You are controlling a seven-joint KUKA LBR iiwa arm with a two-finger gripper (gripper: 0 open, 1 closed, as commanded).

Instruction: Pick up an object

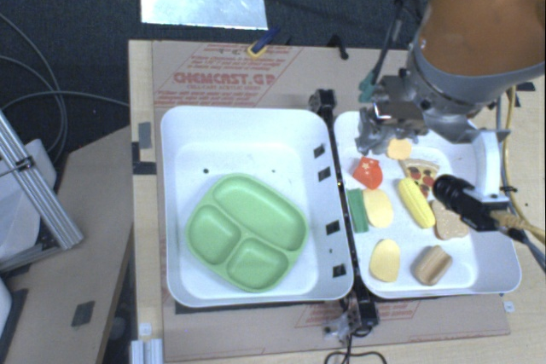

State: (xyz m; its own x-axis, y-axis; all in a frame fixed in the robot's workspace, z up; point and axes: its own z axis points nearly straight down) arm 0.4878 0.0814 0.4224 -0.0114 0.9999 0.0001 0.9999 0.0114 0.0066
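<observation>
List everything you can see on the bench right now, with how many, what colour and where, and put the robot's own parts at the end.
bins: 2, white, side by side on the bench
divided plate: 1, green, in the left bin
red toy: 1, red, far part of the right bin, just below the hand
pizza slice toy: 1, tan with red spots, right bin
corn toy: 1, yellow, middle of the right bin
green strip: 1, green, at the right bin's left wall
yellow pieces: 2, pale yellow, right bin, one near the front
bread roll toy: 1, brown, right bin's front
arm: 1, grey and orange, from the right
hand: 1, dark grey, over the right bin's far end
</observation>
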